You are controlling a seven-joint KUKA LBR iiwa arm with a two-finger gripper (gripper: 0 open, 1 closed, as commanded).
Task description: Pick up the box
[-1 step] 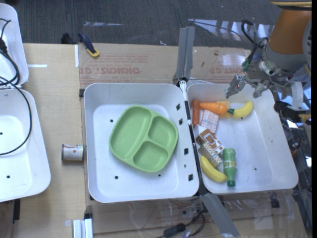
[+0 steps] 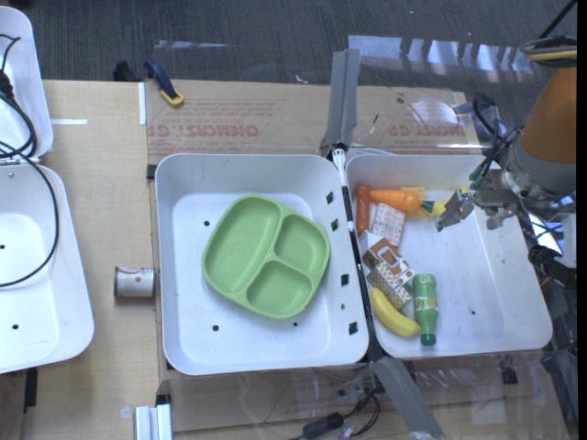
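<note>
Right bin (image 2: 495, 333), box (image 2: 389, 271) near divider.

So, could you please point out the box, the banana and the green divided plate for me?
box (image 2: 391, 270): camera view, middle of its patterned top face.
banana (image 2: 393, 315): camera view, middle of its yellow curve.
green divided plate (image 2: 240, 243): camera view, floor of its large left compartment.

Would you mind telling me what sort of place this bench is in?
Probably a robotics lab: two white bins on a cardboard-covered bench, a robot arm reaching in, and toy food like a banana.
</note>
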